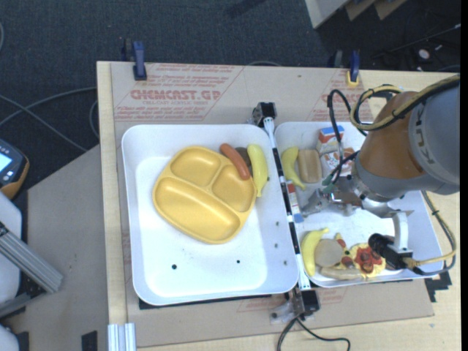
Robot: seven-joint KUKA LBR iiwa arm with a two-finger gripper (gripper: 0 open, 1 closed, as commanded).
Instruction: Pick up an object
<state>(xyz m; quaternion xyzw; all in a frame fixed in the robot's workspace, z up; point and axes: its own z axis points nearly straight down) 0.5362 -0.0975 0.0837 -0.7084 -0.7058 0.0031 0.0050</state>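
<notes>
My gripper (324, 197) hangs low over the middle of the right bin (418, 218), with the grey arm and its orange band (387, 148) covering the bin's right half. Just behind the gripper lie a yellow toy banana (290, 159), a tan bread slice (308, 166) and a small milk carton (330, 142). In front of it sit another banana (311, 246), a round brown piece (329, 252) and a pizza slice (357, 263) with red toppings. Nothing is visibly held.
The left bin (208, 269) holds a yellow divided plate (201, 196). A brown sausage (235, 159) and a banana (257, 168) rest on the plate's right rim. Blue clamps (137, 57) grip the bench's far edge. Black cables (344, 104) loop near the arm.
</notes>
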